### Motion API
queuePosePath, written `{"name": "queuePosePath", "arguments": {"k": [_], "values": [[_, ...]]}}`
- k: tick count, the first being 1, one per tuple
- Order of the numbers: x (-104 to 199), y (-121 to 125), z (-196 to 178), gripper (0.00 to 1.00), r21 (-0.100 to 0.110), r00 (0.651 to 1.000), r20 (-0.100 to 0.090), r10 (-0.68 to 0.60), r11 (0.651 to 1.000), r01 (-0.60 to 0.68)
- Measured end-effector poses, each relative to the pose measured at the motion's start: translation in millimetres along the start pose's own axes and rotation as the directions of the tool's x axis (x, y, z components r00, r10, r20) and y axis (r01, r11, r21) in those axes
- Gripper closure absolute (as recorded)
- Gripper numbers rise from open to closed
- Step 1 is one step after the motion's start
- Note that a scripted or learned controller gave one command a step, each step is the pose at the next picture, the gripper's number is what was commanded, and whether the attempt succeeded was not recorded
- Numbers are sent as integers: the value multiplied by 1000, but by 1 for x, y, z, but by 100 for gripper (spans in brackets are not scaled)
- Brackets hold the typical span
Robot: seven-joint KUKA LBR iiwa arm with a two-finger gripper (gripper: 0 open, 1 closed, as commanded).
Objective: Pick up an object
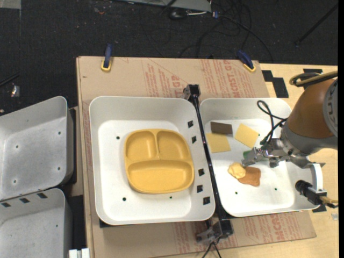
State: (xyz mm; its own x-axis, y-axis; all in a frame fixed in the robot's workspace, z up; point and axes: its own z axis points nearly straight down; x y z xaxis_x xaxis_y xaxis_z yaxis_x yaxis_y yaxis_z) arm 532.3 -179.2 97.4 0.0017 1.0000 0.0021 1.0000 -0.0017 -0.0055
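One fixed camera looks down on me at a slant from above the bench (161, 71), far enough back to take in both white bins (102, 144) whole. My arm (317, 117) enters from its right.

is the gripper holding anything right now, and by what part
Cannot be told. The gripper sits low in the right bin, just above the brown piece, with nothing visibly between its fingers.

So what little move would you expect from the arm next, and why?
Probably a short drop straight down. The gripper hangs in the right bin just above the small yellow piece and the brown piece, which lie touching. Nothing looks lifted yet, so lowering onto them seems the likely step.
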Motion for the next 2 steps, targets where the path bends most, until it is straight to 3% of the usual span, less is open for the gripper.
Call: {"name": "queuePosePath", "arguments": {"k": [1,2], "values": [[0,1,5,0,-6,1000,2,0,1000,0],[0,2,-7,100,-9,1000,3,0,1000,0]]}}
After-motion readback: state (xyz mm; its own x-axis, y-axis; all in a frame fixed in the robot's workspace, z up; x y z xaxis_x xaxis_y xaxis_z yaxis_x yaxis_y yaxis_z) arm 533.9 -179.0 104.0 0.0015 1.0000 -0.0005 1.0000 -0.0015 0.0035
